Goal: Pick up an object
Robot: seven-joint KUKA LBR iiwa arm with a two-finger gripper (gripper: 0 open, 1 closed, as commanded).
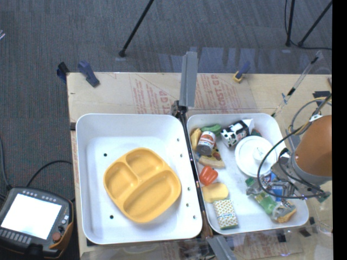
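Green packet (265, 202), with a yellow piece (286, 214) touching it, lies in the right bin's (246, 227) near right corner, and I judge it the likeliest pick. My worry is the clutter: things crowd together there, so the claw (277, 190) could nudge or catch a neighbour and come up bare. Cables hide the claw, so I cannot tell its state. The packet sits just beneath it.
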